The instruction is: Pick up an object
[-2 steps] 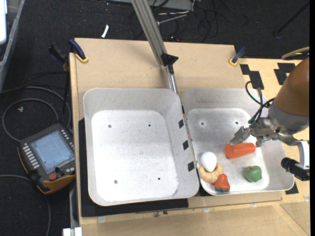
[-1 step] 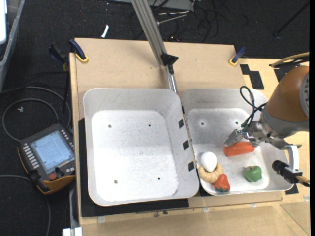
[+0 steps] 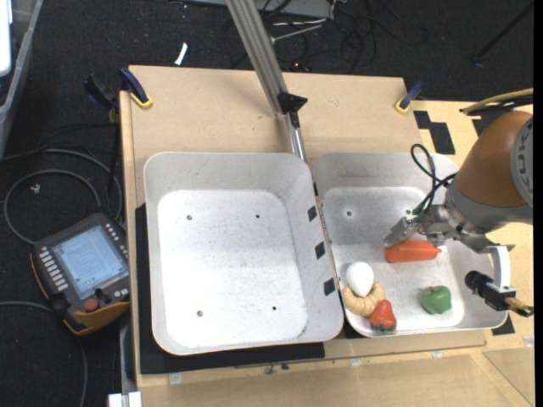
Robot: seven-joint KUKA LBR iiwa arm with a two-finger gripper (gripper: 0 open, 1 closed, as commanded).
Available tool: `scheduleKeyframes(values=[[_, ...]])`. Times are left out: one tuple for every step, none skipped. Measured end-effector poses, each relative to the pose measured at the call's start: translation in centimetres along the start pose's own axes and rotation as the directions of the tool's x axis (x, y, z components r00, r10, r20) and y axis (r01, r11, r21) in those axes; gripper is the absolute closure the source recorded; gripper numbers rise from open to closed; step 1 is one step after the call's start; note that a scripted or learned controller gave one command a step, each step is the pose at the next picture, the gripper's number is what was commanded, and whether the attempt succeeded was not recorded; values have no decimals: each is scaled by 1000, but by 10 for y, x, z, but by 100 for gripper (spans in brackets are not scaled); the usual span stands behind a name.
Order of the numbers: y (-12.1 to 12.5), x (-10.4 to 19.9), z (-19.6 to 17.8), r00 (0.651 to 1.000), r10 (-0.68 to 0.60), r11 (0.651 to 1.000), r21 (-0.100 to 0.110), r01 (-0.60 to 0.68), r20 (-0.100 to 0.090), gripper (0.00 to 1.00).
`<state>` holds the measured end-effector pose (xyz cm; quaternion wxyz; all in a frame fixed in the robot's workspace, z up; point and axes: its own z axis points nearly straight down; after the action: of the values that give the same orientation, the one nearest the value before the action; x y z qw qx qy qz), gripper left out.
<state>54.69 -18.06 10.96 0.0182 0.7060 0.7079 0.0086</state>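
A robotics lab: a teach pendant (image 3: pixel 82 267) and loose cables (image 3: pixel 38 189) on dark floor beside a clamped wooden bench (image 3: pixel 254 108).

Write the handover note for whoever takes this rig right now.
Gripper: low in the right bin, right at the orange carrot; whether it has a grip can't be seen.
Other items, right bin: white egg resting on a tan piece, red piece beside it, green pepper near the front right corner.
Done: arm brought down to the carrot.
Left: confirm a grasp and lift; nothing is visibly raised yet.
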Motion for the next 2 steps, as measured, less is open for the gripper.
scheduleKeyframes(values=[[2,0,-11,1000,-1,1000,-5,1,1,100],[4,-1,-53,1000,0,999,34,0,-12,100]])
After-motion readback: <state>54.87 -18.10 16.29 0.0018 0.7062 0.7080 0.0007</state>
